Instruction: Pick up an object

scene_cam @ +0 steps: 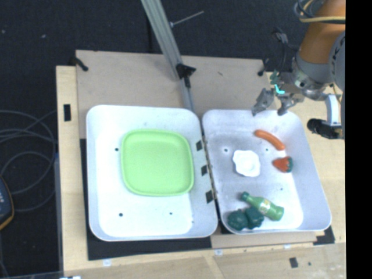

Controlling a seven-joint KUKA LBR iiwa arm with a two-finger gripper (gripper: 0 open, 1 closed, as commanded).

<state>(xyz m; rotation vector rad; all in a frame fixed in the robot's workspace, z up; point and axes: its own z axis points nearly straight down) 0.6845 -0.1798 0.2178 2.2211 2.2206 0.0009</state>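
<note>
Green bottle (264, 206), neck up-left.

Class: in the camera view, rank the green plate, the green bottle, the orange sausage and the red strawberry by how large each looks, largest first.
1. green plate
2. green bottle
3. orange sausage
4. red strawberry
The bottle and sausage look close in length; the bottle looks bulkier.

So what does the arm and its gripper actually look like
The arm is grey with a broad orange band above the wrist and dark cables beside it. Its gripper is small and grey with two splayed fingers, a tiny teal light glowing at its base.
</note>
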